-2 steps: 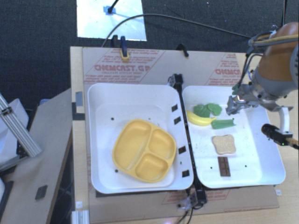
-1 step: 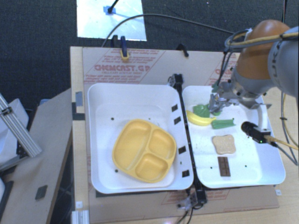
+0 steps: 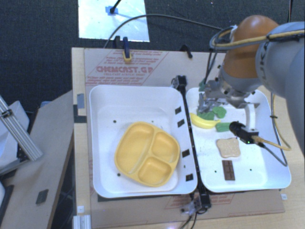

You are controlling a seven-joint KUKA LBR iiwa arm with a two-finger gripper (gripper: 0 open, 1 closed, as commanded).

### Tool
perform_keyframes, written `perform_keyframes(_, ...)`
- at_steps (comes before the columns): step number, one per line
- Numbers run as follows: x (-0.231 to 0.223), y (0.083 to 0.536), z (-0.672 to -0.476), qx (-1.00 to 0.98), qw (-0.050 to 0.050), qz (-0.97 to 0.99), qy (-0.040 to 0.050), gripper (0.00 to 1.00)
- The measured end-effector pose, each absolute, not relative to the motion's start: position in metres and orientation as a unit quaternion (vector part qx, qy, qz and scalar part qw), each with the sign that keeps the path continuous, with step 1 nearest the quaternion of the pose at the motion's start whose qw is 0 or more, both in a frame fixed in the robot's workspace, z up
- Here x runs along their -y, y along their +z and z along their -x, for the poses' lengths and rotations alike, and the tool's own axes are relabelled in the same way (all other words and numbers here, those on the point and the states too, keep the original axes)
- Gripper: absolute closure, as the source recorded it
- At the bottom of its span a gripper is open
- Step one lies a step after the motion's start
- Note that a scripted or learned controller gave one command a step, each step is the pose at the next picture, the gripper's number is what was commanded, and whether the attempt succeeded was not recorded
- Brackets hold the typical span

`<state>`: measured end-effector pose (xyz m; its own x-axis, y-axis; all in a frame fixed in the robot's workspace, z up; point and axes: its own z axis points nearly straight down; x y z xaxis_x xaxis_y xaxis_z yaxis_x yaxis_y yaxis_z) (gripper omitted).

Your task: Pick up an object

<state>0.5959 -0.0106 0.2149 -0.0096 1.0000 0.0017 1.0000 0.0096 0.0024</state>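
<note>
Your gripper sits right of middle; I cannot tell its grip; the banana lies sideways just below it

Dark carpet surrounds the wooden bench; a silvery sheet lies behind.

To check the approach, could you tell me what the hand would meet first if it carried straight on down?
Probably the green leafy toy piece right under the hand, beside the yellow toy banana; depth is hard to judge.
</note>
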Motion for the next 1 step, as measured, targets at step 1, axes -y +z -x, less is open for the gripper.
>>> perform_keyframes(1, -0.0433, 0.2276, -0.6146, -0.711, 0.001, -0.704, 0.0024, 1.00)
